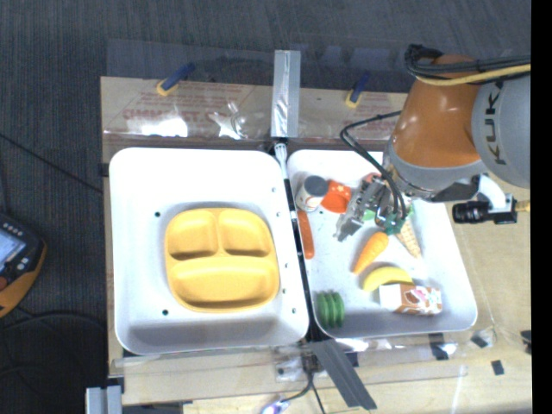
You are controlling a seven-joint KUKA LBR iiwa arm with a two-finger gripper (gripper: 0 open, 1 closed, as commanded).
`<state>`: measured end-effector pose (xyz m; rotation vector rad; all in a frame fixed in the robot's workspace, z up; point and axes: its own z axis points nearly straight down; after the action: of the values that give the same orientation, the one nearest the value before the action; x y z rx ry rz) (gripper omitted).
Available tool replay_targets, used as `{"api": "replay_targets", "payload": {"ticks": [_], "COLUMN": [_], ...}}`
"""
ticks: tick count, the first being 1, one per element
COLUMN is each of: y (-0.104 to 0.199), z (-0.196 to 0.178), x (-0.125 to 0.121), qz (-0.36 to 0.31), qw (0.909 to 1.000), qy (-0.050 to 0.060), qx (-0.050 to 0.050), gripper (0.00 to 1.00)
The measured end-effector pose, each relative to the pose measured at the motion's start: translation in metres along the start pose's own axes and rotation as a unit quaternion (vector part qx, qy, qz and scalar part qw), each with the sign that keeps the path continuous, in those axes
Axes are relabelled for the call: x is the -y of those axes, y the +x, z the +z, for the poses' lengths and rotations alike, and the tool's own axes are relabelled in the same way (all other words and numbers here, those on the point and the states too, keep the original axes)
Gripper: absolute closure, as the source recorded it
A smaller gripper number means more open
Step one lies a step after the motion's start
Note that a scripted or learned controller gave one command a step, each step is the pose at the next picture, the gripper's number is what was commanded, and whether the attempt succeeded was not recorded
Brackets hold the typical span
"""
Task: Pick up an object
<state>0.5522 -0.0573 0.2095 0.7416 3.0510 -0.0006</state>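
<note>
Carrot looks like the likeliest pick imo, since it's the toy just below the gripper in the right bin, roughly mid-bin, lying tilted w/ its fat orange end toward the near-left. Judging by looks it's a plastic play-food piece: light, stiff, prob a bit slick, not fragile. The taper means a pinch near the tip could squirt it out, so I'd grab across the thick middle, jaws square to its long axis.

Jaw state: can't tell tbh, the finger area is a dark metal jumble from this angle and nothing is clearly pinched in there.

Clutter is the real issue:
- banana sits just near of the carrot, maybe touching
- small carton right beside the banana, near-right
- cone-ish thing just right of the carrot, w/ a green bit at the gripper
- orange-red piece and a grey round thing at the far-left of the bin
- thin orange stick along the left wall
- green ridged piece in the near-left corner

Left bin holds a yellow divided tray, well apart, no bother.

Biggest risk: a finger landing on the banana or cone instead.
</note>
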Motion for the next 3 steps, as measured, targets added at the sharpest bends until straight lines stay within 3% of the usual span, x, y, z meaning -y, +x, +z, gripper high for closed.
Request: {"api": "replay_targets", "payload": {"ticks": [1, 2, 3], "y": [0.000, 0.007, 0.005], "z": [0.000, 0.119, 0.109], "x": [0.000, 0.081, 0.079], "qz": [0.000, 0.014, 0.013], "qw": [1.0000, 0.9999, 0.9999], "qy": [0.000, -0.001, -0.002], "qx": [0.000, 0.005, 0.007], "gripper": [0.00, 0.00, 1.00]}}
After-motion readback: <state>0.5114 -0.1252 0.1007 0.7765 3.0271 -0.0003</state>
